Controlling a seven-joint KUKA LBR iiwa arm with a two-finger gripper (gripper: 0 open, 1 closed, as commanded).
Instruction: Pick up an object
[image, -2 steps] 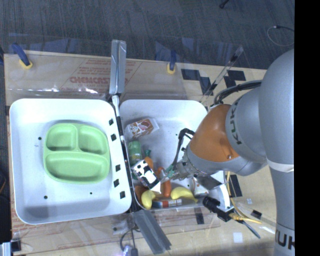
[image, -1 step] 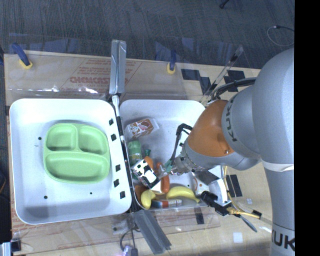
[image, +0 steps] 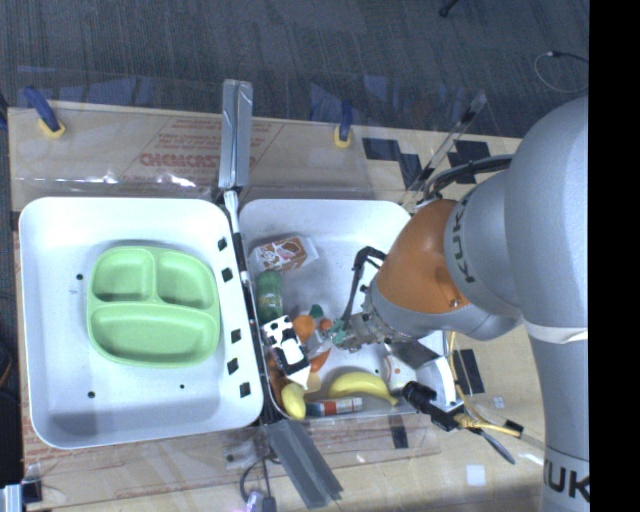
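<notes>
The right bin (image: 330, 215) holds a jumble of small objects. A clear packet with a brown snack (image: 281, 254) lies at the back. Below it stand a green bottle (image: 268, 293), a black-and-white toy (image: 284, 337), small orange and teal pieces (image: 312, 323), a yellow banana (image: 352, 385) and a marker-like tube (image: 335, 406) at the front wall. My gripper (image: 346, 333) reaches down into the bin's middle, just right of the orange pieces and above the banana. The wrist and orange band (image: 425, 270) hide most of its fingers.
The left bin (image: 45, 300) carries a green divided plate (image: 155, 303). A grey metal bar (image: 236, 130) runs along the divider between the bins. The arm's grey body (image: 540, 230) covers the right bin's right side. Cables (image: 480, 425) lie on the bench at the front right.
</notes>
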